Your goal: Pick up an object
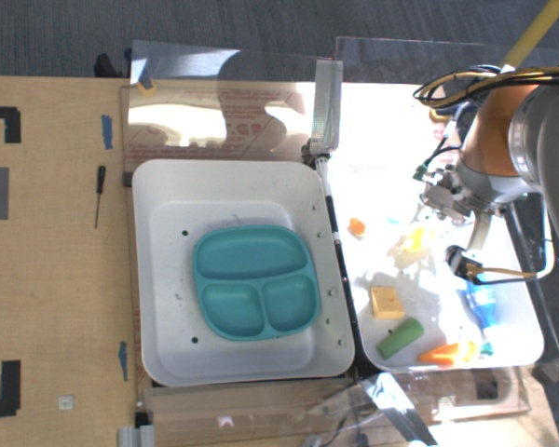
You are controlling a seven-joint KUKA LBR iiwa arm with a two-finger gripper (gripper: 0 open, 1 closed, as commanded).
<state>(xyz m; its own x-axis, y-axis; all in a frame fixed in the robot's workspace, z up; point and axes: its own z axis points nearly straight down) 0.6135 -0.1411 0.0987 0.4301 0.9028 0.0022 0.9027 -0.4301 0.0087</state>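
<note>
Hanging over the upper right of the right bin, the gripper is washed out by glare, so its state cannot be told. Below it lie a pale yellow piece, a small orange bit, a tan block, a green cylinder angled from lower left up to upper right, and an orange carrot lying nearly level. The left bin holds a teal divided plate.
</note>
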